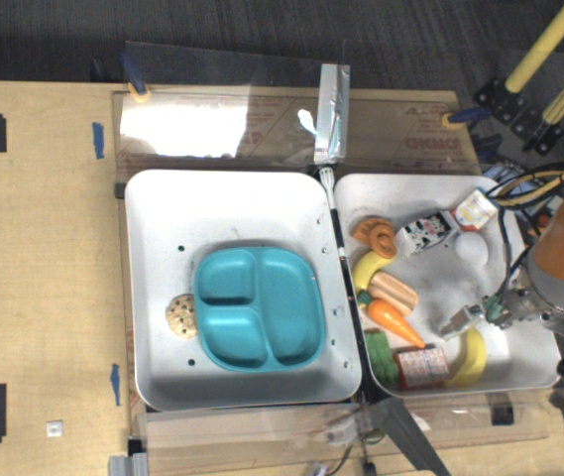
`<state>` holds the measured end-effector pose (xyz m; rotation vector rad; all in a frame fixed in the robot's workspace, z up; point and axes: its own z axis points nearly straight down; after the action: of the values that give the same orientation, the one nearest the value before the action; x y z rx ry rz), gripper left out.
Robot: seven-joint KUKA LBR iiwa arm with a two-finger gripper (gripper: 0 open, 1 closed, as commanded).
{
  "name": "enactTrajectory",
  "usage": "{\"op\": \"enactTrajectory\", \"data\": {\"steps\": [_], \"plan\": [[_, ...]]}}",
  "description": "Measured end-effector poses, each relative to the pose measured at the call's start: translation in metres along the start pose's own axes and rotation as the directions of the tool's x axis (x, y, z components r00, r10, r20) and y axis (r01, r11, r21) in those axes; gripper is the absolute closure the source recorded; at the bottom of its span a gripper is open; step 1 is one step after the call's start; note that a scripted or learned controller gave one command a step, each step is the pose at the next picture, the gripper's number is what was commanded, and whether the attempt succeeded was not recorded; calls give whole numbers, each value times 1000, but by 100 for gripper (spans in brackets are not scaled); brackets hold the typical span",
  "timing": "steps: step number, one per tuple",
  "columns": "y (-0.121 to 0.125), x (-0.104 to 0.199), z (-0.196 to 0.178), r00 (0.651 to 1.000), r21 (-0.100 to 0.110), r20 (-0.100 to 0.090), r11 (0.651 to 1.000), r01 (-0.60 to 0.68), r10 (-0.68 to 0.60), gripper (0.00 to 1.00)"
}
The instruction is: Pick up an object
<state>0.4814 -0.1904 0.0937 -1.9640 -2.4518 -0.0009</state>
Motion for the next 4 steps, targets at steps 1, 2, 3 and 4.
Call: {"op": "enactTrajectory", "data": {"steps": [1, 2, 3, 4], "plan": [[15, 17, 7, 1000, -3, 2, 1000, -10, 10, 0], [33, 77, 6, 980, -6, 4, 980, 199, -199, 0], [55, 57, 6, 997, -6, 2, 997, -79, 79, 0], [132, 55, 7, 999, -5, 2, 999, -45, 46, 0]]}}
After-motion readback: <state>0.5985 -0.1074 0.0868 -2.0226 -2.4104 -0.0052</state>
